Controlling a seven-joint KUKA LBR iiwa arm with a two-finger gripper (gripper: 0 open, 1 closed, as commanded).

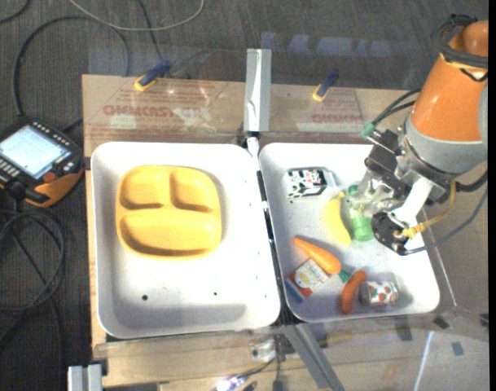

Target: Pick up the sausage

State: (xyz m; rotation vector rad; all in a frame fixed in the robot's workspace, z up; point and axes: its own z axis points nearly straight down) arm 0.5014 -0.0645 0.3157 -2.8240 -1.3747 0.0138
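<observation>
Near edge, right bin [431,300]: I see the sausage [353,291] lying between a small can [381,293] and a carton [309,278].
Behind them: carrot [318,254], then a yellow banana [338,221].
Gripper [363,217]: over a green item; jaw state I cannot tell.
Left bin [101,218]: yellow divided tray [170,211].

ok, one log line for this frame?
task: pick sausage | sausage: right bin front, beside can, not held | gripper: over bottle, far from sausage
</observation>
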